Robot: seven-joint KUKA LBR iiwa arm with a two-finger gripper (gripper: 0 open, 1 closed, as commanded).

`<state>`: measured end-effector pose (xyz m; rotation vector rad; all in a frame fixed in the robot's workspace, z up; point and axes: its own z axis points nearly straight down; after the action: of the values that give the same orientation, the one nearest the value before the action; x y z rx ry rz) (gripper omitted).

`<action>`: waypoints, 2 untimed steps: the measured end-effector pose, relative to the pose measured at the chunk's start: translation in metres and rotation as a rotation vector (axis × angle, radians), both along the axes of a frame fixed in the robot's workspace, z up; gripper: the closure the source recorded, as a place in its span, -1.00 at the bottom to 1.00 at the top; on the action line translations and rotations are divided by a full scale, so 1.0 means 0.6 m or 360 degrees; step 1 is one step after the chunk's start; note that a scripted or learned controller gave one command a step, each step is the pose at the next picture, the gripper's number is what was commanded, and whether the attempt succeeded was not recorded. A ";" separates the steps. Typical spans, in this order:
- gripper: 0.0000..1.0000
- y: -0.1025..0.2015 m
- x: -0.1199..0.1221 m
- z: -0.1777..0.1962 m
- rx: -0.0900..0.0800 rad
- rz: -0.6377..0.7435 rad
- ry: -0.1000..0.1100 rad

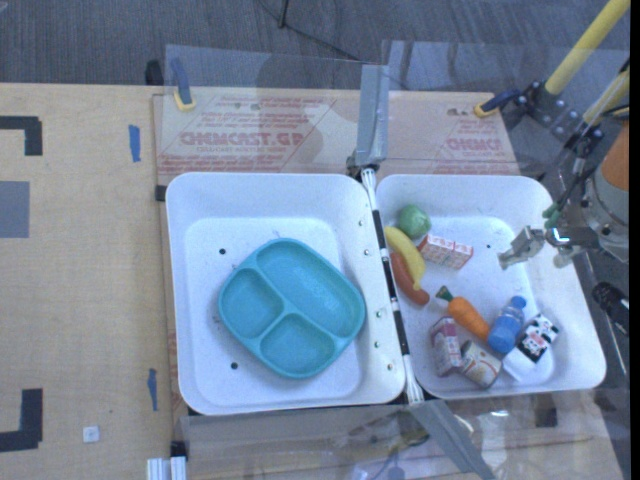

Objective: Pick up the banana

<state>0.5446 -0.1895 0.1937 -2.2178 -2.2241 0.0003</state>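
Two white bins seen on counter (80,268); banana (403,248) lay at right bin (590,353) left wall. Pincer (525,246) hovered apart; finger state could not be told.

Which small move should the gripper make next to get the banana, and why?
Probably shift the gripper toward the left side of the right bin. The banana lies there against the left wall, beside a hot dog, while the gripper hangs near the bin's right side, with nothing between its fingers.
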 end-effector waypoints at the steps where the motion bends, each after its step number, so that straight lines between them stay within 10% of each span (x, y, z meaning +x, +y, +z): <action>1: -1.00 -0.003 -0.045 0.037 0.0001 -0.0104 0.0001; 2: -1.00 0.066 -0.033 -0.149 -0.0010 -0.0354 -0.0038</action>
<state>0.5248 -0.1502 0.1046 -2.4672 -1.9776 -0.0199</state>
